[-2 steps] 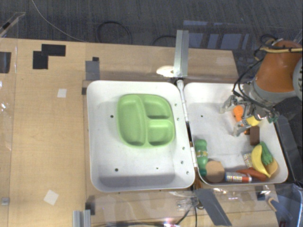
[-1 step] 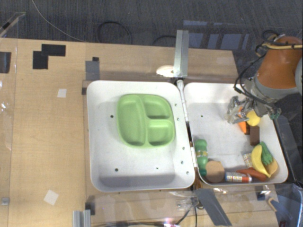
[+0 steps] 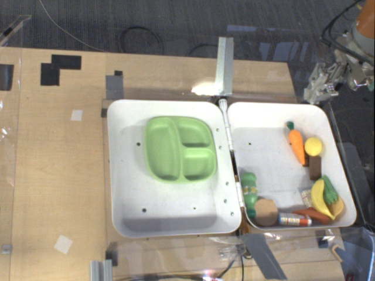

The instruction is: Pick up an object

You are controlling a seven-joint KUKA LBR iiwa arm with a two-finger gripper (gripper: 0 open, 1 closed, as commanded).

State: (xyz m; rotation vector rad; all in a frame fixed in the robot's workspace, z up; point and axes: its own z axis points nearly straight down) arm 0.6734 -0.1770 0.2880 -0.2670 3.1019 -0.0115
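My gripper (image 3: 323, 83) hangs high beyond the back right corner of the right bin (image 3: 263, 127), over the bench edge, with nothing seen in it. In that bin an orange carrot (image 3: 297, 146) lies beside a yellow ball (image 3: 313, 146) and a brown block (image 3: 315, 168) along the right wall. A banana (image 3: 318, 197) and a green piece (image 3: 331, 191) rest in the front right corner, with a red and white tube (image 3: 297, 219) along the front wall. A green bottle (image 3: 249, 189) and a brown round lump (image 3: 265, 211) sit at the front left.
The left bin (image 3: 129, 204) holds a green divided plate (image 3: 179, 148). A metal post (image 3: 224, 66) stands behind the divider between the bins. Cables hang near the arm at the top right.
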